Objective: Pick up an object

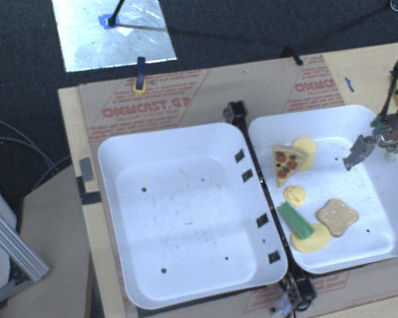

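Two white bins on the bench — toy food lies in the right one, with the gripper above that bin's right side.

The left bin (186, 214) sits beside the right bin (395, 234), the two meeting at a dark centre strip. Along the right bin's left side lie a pizza slice (286, 161) resting against a yellow piece (305, 148), then below them a small yellow lump (294, 195), a green stick (296, 219) lying over a flat yellow piece (312, 240), and just right of these a slice of toast (337, 217). Farther right, the gripper (356, 153) reaches in over the bin's upper right part, well apart from the food — nothing shows between its tips, and whether they stand apart or together cannot be made out from this slant.
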